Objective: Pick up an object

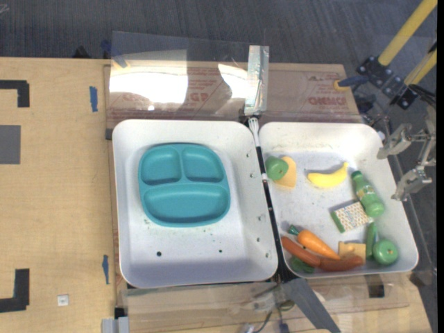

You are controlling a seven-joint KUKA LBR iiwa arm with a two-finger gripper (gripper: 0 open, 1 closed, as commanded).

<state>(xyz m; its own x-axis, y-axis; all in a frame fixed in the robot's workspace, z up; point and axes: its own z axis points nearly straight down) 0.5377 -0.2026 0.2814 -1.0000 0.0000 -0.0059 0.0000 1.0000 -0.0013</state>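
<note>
The small yellow plastic banana (pixel 327 177) in the right white bin (pixel 406 222) looks light, stiff and slick; pinch its thick middle. Claw state: I cannot tell.

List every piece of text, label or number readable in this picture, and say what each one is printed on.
None reads with certainty.
Red lettering on the cardboard sheet behind the bins: blurred and washed out by glare, unreadable.
Patterned print on the small card in the right bin: too small to read.
Teal divided plate in the left bin: no text visible.
</note>
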